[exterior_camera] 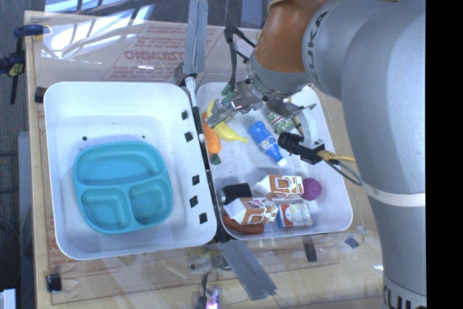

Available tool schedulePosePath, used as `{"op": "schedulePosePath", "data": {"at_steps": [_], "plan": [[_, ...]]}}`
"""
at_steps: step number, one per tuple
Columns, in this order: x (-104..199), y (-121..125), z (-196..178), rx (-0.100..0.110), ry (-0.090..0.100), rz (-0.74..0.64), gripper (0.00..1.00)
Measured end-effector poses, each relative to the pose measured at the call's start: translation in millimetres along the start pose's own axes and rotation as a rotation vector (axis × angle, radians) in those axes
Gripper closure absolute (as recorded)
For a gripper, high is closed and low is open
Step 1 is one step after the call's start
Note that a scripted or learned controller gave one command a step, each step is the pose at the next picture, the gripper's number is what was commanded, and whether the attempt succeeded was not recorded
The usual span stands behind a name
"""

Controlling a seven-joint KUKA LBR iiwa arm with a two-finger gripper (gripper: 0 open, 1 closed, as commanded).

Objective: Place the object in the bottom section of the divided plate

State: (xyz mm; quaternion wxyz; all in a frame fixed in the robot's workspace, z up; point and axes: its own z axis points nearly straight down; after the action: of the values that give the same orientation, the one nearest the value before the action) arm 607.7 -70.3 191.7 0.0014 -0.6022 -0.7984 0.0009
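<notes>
The light blue divided plate (108,168) lies in the left bin (61,112), with one long compartment toward the back and two smaller ones toward the front; nothing lies in it. My gripper (227,109) hangs low over the back left corner of the right bin (340,208), below the orange wrist band. Just in front of it are a yellow banana-shaped toy (232,132) and an orange carrot-like toy (212,140) by the bin's left wall. The wrist hides what is directly under the gripper.
The right bin also holds a blue and white bottle (265,142), a purple ball (312,189), a black block (236,192) and several small printed cartons (283,186) at the front. The raised double wall (197,155) divides the bins. The grey arm covers the view's right.
</notes>
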Motion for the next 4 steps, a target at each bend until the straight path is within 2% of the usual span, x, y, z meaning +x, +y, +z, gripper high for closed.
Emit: {"op": "schedulePosePath", "data": {"at_steps": [1, 2, 3, 4], "plan": [[-5, 12, -8, -0.003, -0.002, 0.169, 1.00], [86, 50, 0, -0.003, -0.001, 0.078, 1.00], [120, 38, 1, 0.002, -0.001, 0.091, 1.00], [173, 37, 40, 0.002, -0.001, 0.032, 1.00]]}}
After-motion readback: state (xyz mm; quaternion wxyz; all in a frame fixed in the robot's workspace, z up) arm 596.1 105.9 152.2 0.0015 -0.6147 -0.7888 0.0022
